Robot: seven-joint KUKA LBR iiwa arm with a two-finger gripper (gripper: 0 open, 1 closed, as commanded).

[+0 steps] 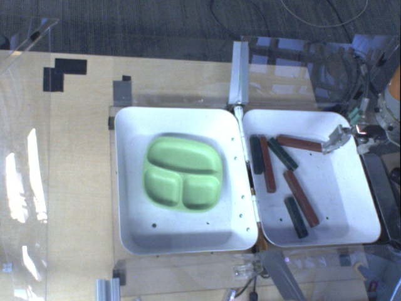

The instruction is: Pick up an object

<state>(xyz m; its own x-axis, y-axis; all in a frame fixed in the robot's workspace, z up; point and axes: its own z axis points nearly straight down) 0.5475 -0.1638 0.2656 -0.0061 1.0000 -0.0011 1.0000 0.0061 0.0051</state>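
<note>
Bright, even overhead light, white glare streaks on the clear panel [22,180] at left, slightly soft focus

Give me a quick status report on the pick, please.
End effector at right bin's upper right, touching a brown stick. Nothing visibly lifted. Sticks lie crowded.

Two smooth white plastic bins, the left bin [128,187] and the right bin [351,221], sit on a pale, matt wood-grain tabletop [75,168]. A glossy green plastic tray [183,173] catches soft light. Matt reddish-brown sticks [301,197] and dark sticks [296,217] look smooth. A clear glossy panel [25,168] reflects glare; a brushed-metal post [239,74] gleams dully.
</note>
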